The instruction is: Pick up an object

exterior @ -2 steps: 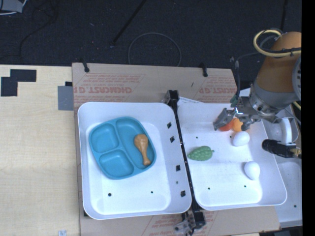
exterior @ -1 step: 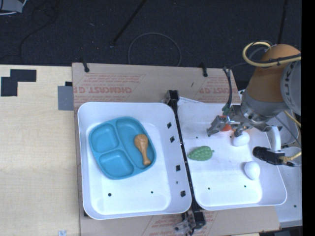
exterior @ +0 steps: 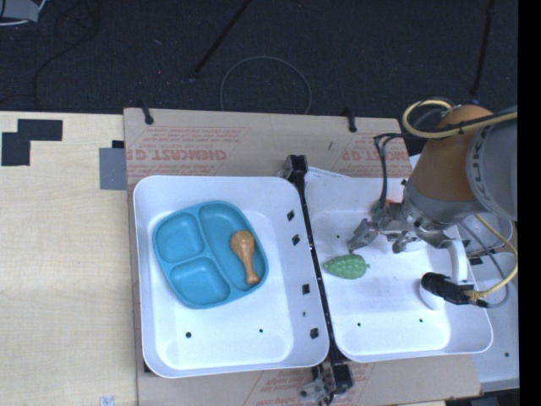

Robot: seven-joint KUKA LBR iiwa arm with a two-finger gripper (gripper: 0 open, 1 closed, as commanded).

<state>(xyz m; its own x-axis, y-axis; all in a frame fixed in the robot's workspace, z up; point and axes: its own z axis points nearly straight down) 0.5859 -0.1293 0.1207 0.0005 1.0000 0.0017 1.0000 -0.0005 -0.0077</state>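
A bumpy green toy vegetable (exterior: 345,266) lies in the right bin (exterior: 397,337), near its left wall. My gripper (exterior: 379,238) hangs just above and to the right of it, open, with nothing between its fingers (exterior: 362,233). In the left bin (exterior: 220,345) a tan toy drumstick (exterior: 245,255) rests in the right compartment of a blue divided plate (exterior: 190,256).
A black divider (exterior: 308,260) with clips runs between the two bins. The arm's grey and orange body (exterior: 456,167) covers the right bin's far right corner. Cardboard (exterior: 228,146) lies under both bins.
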